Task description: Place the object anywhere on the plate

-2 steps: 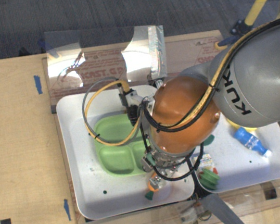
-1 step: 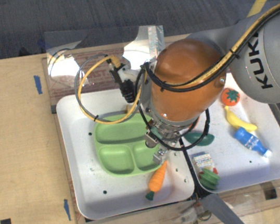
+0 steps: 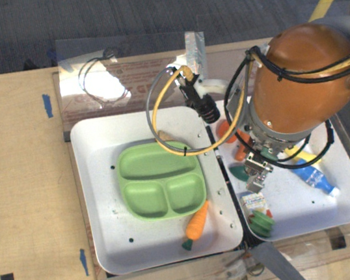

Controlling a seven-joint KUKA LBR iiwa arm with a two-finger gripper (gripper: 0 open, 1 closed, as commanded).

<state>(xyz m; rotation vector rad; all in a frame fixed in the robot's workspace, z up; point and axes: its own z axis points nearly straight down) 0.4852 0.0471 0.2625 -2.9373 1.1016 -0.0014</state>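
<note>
1. Plate (image 3: 162,183): green, three compartments, sits in the left bin (image 3: 99,201). I see nothing in any compartment, so I judge the placing not done.
2. Arm (image 3: 303,76) hangs over the right bin (image 3: 349,200), its orange band hiding most of that bin's upper half. Gripper (image 3: 257,170) points down near the bin's left wall, close to the divider between the bins.
3. Jaw state: cannot tell. The wrist hardware and cables clutter that spot and I can't make out any gap, or anything clamped there.
4. The task doesn't name the object. Candidates in the right bin: a green piece (image 3: 262,223) at the lower left corner, a small red-and-white item (image 3: 255,203) just above it, a blue-and-yellow item (image 3: 315,175) to the right of the gripper, and something orange-red (image 3: 224,128) part hidden under the cables.
5. A toy carrot (image 3: 197,223) lies in the left bin, just beside the plate's lower right corner and possibly touching its rim, but not on the plate.
6. My read: early stage, at or before the grasp. Left to do: a confirmed grip, lift, carry over the divider to the left, release over the plate.
7. Risk as I judge it: items sit tight against the wall and corner, poor finger clearance.
</note>
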